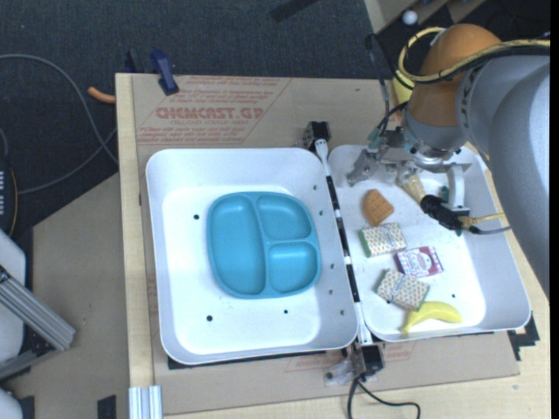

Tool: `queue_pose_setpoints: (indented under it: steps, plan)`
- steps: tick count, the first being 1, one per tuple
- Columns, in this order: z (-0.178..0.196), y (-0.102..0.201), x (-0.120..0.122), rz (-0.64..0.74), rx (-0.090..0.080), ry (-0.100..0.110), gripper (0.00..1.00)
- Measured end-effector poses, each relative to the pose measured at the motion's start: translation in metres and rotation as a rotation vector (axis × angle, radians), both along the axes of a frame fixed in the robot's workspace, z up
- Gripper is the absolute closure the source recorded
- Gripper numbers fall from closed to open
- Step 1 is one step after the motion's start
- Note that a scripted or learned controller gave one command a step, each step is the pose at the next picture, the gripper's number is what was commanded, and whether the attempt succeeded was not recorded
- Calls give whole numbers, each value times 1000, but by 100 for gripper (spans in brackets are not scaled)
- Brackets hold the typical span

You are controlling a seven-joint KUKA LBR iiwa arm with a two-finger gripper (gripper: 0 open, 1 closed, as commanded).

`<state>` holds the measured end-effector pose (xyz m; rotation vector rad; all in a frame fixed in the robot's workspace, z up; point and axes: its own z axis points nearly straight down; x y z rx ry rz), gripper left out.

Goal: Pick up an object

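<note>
My gripper (387, 166) hangs over the far end of the right bin (498, 278), below the arm's orange band. Just in front of it lies an orange-brown biscuit-like piece (377, 204), apart from the gripper. Further toward the front lie a green and white packet (383, 238), a purple and white packet (417, 261), a patterned packet (403, 289) and a yellow banana (432, 314). Nothing shows in the gripper's hold.
A blue divided plate (262, 243) rests in the middle of the left bin (175, 190). A black clamp (316, 133) sits at the far end of the wall between the bins. The arm's grey body (515, 120) covers the right bin's far right corner.
</note>
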<state>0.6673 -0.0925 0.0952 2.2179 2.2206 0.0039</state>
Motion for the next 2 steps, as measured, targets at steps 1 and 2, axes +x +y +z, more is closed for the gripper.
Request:
queue_pose_setpoints:
  steps: [1,2]
  plan:
    - [-11,-5,-49,-2,1,6,0]
    - [0,-5,-49,-3,1,4,100]
